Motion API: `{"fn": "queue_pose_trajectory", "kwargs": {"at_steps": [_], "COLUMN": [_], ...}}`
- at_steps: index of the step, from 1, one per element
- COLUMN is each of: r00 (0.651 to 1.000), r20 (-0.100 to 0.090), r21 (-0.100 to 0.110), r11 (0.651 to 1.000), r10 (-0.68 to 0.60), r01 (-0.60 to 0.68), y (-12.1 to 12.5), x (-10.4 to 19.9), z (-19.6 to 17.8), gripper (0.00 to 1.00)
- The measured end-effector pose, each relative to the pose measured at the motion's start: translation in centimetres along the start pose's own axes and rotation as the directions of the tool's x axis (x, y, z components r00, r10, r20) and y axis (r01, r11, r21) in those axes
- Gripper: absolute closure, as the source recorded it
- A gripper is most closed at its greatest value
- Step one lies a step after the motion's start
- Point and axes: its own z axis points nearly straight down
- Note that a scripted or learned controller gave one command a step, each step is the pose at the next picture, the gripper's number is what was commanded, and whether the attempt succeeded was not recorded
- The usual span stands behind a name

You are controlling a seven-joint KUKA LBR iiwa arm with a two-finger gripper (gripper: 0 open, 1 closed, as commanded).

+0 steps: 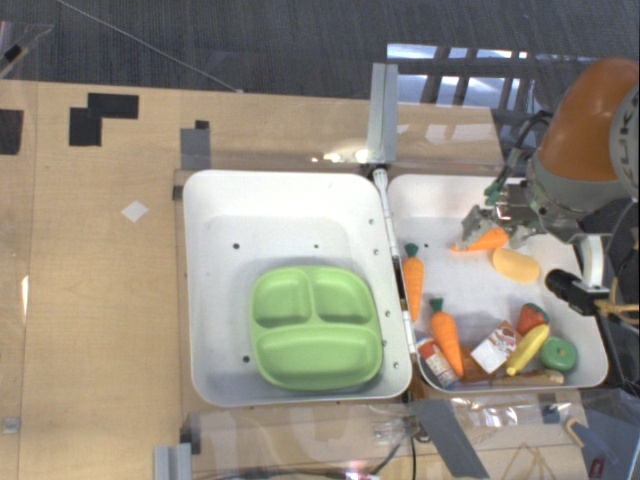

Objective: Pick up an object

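Note:
My gripper hangs over the back of the right bin, below the grey wrist with its orange band. Its fingers stand apart, so it is open. An orange carrot piece lies right under the fingertips, partly covered by them; whether they touch it I cannot tell. A pale yellow piece rests just right of the carrot. Two more carrots lie along the bin's left side.
The left bin bears a green divided plate. Several toy foods crowd the right bin's front right corner: a banana, a green round piece, a red piece and a small white packet.

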Motion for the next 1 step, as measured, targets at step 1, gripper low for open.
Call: {"fn": "queue_pose_trajectory", "kwargs": {"at_steps": [1], "r00": [0.999], "r20": [0.001], "r21": [-0.003], "r11": [0.999], "r10": [0.032], "r01": [-0.032], "y": [2.12], "x": [-5.99], "z": [9.51], "gripper": [0.0]}}
